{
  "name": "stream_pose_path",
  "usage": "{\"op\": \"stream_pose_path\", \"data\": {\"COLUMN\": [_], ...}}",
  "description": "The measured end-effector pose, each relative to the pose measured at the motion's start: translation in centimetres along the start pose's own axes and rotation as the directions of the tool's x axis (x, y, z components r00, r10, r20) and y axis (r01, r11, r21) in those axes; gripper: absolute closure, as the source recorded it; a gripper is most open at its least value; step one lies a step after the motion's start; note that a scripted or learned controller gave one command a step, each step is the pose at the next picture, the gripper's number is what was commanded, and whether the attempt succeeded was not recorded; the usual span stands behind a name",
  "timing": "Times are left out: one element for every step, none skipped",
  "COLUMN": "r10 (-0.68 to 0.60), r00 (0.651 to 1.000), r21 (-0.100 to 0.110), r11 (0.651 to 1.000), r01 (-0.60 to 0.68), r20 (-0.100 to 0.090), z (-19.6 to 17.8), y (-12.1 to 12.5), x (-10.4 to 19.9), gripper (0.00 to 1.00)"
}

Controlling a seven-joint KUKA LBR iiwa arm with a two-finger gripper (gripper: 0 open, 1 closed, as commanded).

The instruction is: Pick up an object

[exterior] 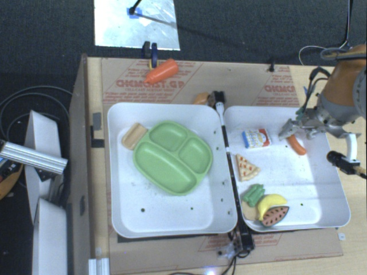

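Observation:
My gripper (296,132) hangs over the far right part of the right bin (327,182), at the end of the grey and orange arm. An orange sausage (297,145) lies right beneath it, touching or nearly touching it. Also in this bin are a small white, blue and red carton (256,138), a pizza slice (246,168), a green toy vegetable (252,193), a yellow banana (271,203) and a watermelon slice (276,215). In the left bin (172,216) a green divided plate (172,156) lies beside a tan piece of bread (133,136).
An orange carrot (162,71) and a blue clamp (150,50) lie on the cardboard behind the bins. A small brown object (200,98) sits at the left bin's far rim. A black clamp (218,100) joins the bins at the back. Metal rails (31,156) stand to the left.

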State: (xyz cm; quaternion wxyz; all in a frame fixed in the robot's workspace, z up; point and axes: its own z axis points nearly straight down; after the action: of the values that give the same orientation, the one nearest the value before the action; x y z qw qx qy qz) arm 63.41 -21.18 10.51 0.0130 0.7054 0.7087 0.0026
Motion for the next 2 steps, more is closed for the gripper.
{"op": "stream_pose_path", "data": {"r10": [-0.002, -0.002], "r00": [1.0, 1.0], "r21": [-0.004, -0.004], "r11": [1.0, 1.0], "r01": [0.002, 0.002], "r20": [0.001, 0.001], "z": [-1.16, -1.12], "y": [0.16, 0.14], "x": [-0.02, -0.02], "gripper": [1.0, 0.0]}}
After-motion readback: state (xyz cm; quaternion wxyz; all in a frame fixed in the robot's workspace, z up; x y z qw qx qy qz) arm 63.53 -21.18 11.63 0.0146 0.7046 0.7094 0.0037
